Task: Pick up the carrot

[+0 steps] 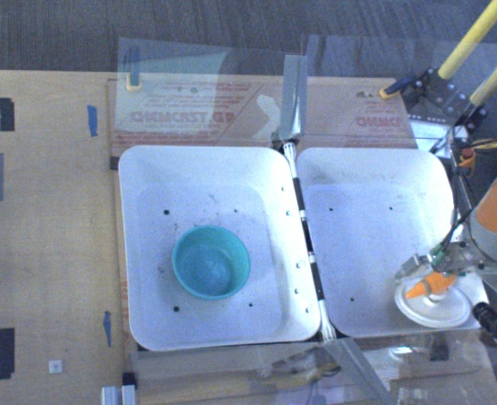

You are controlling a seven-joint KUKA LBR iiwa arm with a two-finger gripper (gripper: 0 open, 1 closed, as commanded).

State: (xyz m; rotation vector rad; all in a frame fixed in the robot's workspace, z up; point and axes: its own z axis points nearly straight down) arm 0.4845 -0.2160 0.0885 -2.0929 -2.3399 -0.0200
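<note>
My gripper sits low at the lower right, seemingly pinching the carrot above a white plate at the right bin's near-right rim. The teal bowl sits lower-centre in the left bin.

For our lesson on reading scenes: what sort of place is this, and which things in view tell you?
Probably a robotics lab test bench: two shallow white bins side by side on a wooden bench, blue tape marks, and a robot arm reaching over a carrot on a white plate.
</note>
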